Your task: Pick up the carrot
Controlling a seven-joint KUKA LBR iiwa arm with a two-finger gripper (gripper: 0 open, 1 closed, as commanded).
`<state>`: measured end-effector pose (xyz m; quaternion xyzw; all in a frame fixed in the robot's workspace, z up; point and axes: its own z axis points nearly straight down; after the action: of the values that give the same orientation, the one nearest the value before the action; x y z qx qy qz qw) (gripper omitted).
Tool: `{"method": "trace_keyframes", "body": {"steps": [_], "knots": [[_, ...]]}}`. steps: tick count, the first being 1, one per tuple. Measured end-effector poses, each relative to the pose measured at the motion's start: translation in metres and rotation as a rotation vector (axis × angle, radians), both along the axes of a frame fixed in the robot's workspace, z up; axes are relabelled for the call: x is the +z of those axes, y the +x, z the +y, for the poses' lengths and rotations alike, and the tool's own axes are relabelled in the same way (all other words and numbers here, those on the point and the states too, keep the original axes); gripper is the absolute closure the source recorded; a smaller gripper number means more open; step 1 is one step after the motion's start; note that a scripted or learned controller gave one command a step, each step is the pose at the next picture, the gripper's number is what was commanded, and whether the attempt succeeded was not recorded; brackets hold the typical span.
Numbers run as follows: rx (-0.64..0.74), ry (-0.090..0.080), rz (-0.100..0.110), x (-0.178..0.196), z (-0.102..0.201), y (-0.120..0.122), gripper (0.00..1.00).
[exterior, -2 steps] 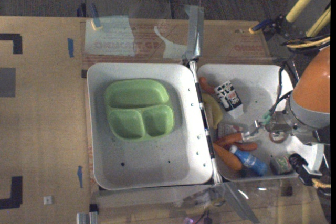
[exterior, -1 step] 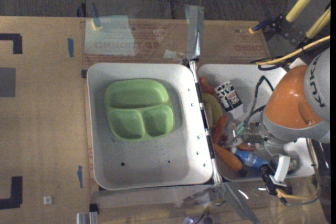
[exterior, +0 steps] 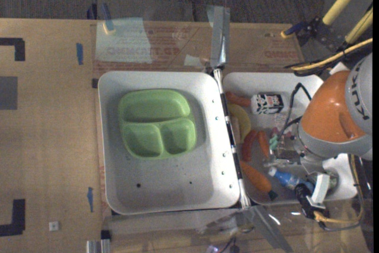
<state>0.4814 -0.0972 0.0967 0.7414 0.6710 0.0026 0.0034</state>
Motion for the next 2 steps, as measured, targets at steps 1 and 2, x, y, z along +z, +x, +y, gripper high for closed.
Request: {"method": "trace_keyframes", "body": {"steps": [1,2], "knots": [[0.13,0.0,0.008,0.0832,-0.0145,-0.002,1.0],[0.13,0.0,0.008,0.083,-0.0144,-0.0021,0.0]]}}
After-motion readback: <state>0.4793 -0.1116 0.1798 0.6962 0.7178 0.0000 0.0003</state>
